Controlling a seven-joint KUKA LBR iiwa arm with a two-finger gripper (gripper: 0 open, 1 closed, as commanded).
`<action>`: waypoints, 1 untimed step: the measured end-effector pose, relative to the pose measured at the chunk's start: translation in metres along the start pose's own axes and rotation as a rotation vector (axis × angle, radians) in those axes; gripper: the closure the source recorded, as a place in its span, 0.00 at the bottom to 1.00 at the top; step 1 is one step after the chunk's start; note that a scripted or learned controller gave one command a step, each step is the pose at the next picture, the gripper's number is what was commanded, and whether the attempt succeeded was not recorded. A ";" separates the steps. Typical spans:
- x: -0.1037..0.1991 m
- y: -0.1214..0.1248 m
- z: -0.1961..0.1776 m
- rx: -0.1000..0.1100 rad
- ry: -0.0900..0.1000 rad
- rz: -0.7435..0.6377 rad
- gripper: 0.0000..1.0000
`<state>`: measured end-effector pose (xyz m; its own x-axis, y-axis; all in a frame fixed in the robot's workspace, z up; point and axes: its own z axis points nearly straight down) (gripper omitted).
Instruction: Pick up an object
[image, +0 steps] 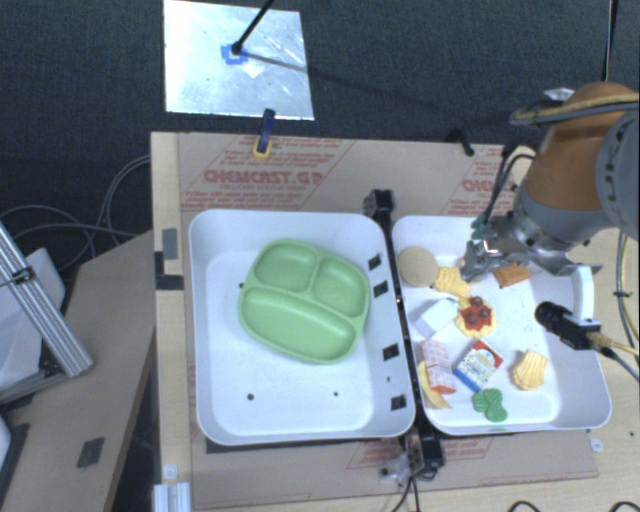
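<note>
The camera view looks down on two white bins lying side by side on a brown cardboard sheet (300, 172). The left bin (228, 400), at the centre of the frame, holds one green divided plate (303, 300), which lies flat and slightly askew.

The right bin (565, 398) holds all the small toy foods. A tan round piece (417, 265) sits at its upper left, with a yellow piece (450, 282) just beside it. An orange piece (513, 275) lies further right. Below these are a red-and-yellow pizza-like piece (476, 316) and a white block (434, 318), which touch or nearly touch. Lower still come a pink-and-white packet (437, 353), a small blue, red and white carton (478, 365) and a yellow ridged piece (529, 370). A green piece (489, 404) lies near the bin's lower edge.

The grey arm (575, 170) enters from the right of the frame. Its gripper (482, 252) is low over the upper part of the right bin, between the yellow piece and the orange piece. It is close to both, but contact cannot be judged. Nothing can be seen in its grasp, and I cannot tell whether it is spread or pressed together.
</note>
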<state>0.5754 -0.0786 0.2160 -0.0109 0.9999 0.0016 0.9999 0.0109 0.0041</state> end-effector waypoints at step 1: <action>0.043 0.029 0.006 0.001 0.000 0.001 1.00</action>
<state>0.6038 -0.0354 0.2104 -0.0095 1.0000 0.0014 0.9999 0.0095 0.0034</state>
